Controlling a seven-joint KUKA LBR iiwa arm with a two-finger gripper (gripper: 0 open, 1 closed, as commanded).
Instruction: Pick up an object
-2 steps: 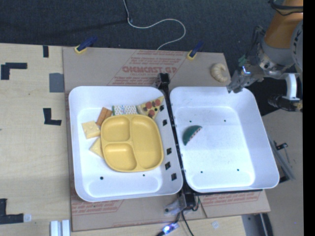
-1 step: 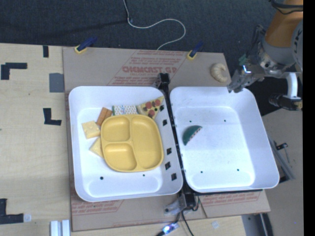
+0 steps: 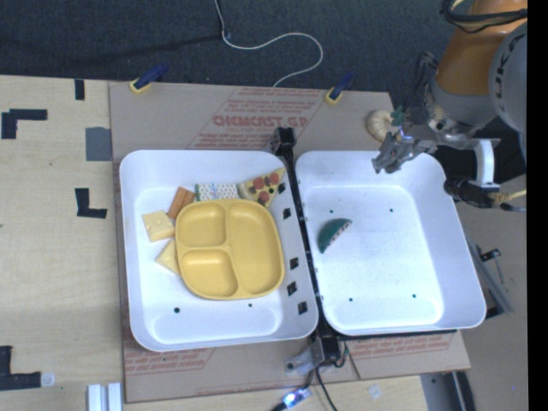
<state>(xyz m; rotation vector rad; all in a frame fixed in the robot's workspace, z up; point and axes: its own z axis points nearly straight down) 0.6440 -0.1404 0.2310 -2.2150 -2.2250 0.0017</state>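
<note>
Gripper [image 3: 392,158] hovers over the right white bin's [image 3: 428,315] far rim; jaw state cannot be told. Green wedge-shaped object [image 3: 334,232] lies well apart, mid-bin. Risk: descending here closes on nothing.

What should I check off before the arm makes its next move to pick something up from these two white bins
1. Target in reach: small green wedge-shaped object lies alone in the right white bin - ok.
2. Space around the wedge for fingers: apart from the bin walls - ok.
3. Gripper position: over the right bin's far rim, not above the wedge - not ok.
4. Finger opening: cannot tell.
5. Gripper holding anything: nothing visible between its fingers - ok.
6. Left white bin alternatives: yellow divided plastic plate lies over small flat pieces, crowded - not ok.
</note>
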